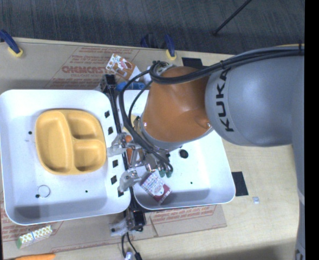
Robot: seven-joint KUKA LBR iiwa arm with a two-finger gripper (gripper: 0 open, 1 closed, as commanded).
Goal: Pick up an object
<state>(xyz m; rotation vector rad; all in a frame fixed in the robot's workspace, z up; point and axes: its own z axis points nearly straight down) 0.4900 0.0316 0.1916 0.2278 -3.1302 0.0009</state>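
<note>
Yellow plastic sits in the left bin (7, 145): a divided tray (70, 141) lying flat toward that bin's middle, with a small clear ring (43, 191) near its front left corner. Outside the bin, at the bench's (267, 221) front left corner, a small patterned packet (34, 235) lies on the cardboard sheet.

Moving right, the tool (143, 169) hangs over the seam between the two bins, at the left edge of the right bin (219, 191). Whether it is open or closed cannot be told; the metal parts and cables there blur together. Just beside it, toward the right bin's front edge, lies a small red-and-white packet (155, 187), tilted, seemingly resting on the bin floor and not clearly gripped. At the bench's rear edge, above the bins, another small patterned packet (117, 64) lies on the cardboard.

Judged from this, the step in hand is the reach or descent onto the red-and-white packet, the grasp not yet secured. The next move calls for centring over the packet, which is thin and flat and may slip, then closing and lifting straight up.

The arm (256, 102) comes in from the right, its orange band (175, 110) above the wrist, pointing steeply down into the right bin.
</note>
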